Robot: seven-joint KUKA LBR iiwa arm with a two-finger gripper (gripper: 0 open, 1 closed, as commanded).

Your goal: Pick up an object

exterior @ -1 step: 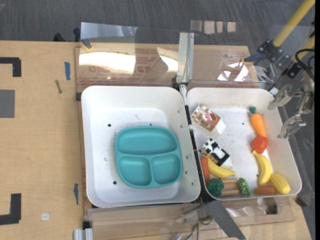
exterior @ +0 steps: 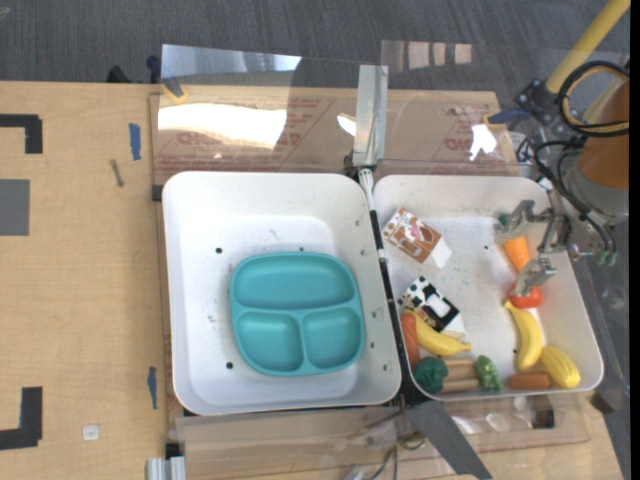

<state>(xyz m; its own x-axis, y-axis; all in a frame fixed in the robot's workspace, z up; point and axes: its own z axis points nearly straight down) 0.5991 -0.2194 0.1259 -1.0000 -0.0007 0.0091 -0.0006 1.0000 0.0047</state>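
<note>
Camera view shows me the worktop (exterior: 70,268) from above. Closest to me, along the near edge of the right bin (exterior: 470,203), I see a row of toy food: a dark green round piece (exterior: 431,373), a small green broccoli (exterior: 486,372), a brown sausage shape (exterior: 528,379) and a yellow corn cob (exterior: 560,365). Just past them lie two bananas. One banana (exterior: 440,340) lies flat, pointing left to right. The other banana (exterior: 527,333) is long from near to far, with its far tip pointing up toward the gripper (exterior: 541,251).

A black and white block (exterior: 431,302) sits near the bin's middle wall. A red and white pack (exterior: 412,235) lies farther back.

The gripper hangs over the right side of this bin. A red piece (exterior: 525,294) and an orange piece (exterior: 517,253) sit right by it. I cannot tell how the gripper is set, or if it holds anything.

In the left bin (exterior: 190,228) there is a teal tray (exterior: 296,311) with three parts.
</note>
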